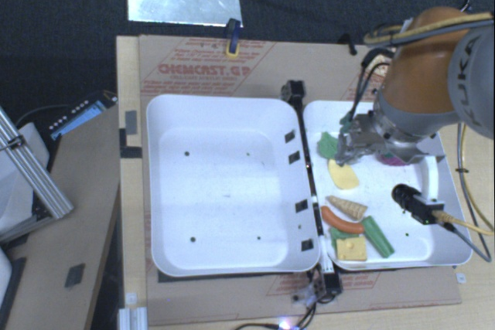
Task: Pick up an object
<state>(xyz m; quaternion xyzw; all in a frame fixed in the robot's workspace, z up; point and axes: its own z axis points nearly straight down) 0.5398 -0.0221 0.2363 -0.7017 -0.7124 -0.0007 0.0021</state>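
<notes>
Hanging low over the far left part of the right bin (450,245), the hand (343,153) ends the grey arm (421,69), which reaches in from the right with its orange band uppermost. From this slant I cannot tell whether the hand is released or clenched, since its own body hides the tip. A green toy piece (328,144) lies just left of the hand, touching it or very nearly so, close to the wall this bin shares with the left bin (224,108). A pale yellow toy piece (344,176) lies just below the hand, toward the camera, and whether the two touch is unclear. A purple piece (396,161) shows on the other side of the hand, partly hidden under the wrist. The remaining toys lie nearer the camera and apart from the hand. A toy ice-cream cone (347,207) lies on its side, and an orange-red toy sausage (341,220) lies just beside it. A green stick-shaped toy (378,236) lies tilted to the right of the sausage. A yellow square block (352,249) sits in the near left corner. Both bins rest side by side on a cardboard sheet (201,66) printed in red. A yellow and blue clamp (232,39) grips the sheet's far edge.
</notes>
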